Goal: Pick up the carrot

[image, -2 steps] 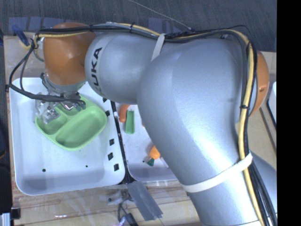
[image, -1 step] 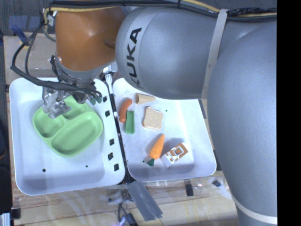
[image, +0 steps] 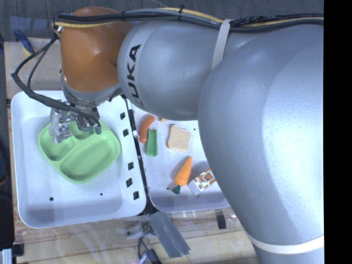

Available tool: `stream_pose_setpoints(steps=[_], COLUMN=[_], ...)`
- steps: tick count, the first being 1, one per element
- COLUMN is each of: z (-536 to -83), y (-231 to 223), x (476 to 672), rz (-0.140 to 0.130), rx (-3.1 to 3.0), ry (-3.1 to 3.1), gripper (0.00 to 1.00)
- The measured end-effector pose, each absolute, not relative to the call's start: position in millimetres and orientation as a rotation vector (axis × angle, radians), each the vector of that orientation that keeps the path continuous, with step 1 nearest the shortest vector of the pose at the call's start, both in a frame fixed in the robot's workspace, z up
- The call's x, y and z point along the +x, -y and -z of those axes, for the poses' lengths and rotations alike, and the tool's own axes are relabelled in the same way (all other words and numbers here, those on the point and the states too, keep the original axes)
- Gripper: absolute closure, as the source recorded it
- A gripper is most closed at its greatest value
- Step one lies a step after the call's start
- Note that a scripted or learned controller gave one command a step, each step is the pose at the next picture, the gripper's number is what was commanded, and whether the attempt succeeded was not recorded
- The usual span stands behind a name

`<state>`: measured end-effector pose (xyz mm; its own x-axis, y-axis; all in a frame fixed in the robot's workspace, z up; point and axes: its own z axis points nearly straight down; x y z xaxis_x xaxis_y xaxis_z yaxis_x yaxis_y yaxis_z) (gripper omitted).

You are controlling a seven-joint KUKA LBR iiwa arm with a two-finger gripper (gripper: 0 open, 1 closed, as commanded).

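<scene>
KUKA arm (image: 258, 109): big rounded grey shells, smooth satin finish, black "UKA" lettering (image: 133, 73) visible on the forearm housing. Orange band (image: 91, 48) above the wrist, glossy, dome-shaped. Black cable bundle (image: 181, 15) with a yellowish strand runs along the top of the arm, held by a pale strap (image: 221, 40); black cable loop (image: 27, 81) hangs off the wrist side. Gripper (image: 74, 124): bare silver metal hardware under a grey flange. Light seam ring (image: 286, 245) low on the big link
</scene>
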<state>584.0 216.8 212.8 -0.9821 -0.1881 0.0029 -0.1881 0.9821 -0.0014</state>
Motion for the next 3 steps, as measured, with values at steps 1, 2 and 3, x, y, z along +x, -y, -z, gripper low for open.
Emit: stream_pose_setpoints(steps=[1, 2, 3], z=[-202, -95, -227], y=[-218, -219, -219], x=[534.9, 521.8, 519.5], rz=[-0.003, -0.002, 0.005], rx=[-0.11, 0.357, -0.414], ry=[3.137, 3.115, 3.121], gripper=[1.0, 1.0, 1.0])
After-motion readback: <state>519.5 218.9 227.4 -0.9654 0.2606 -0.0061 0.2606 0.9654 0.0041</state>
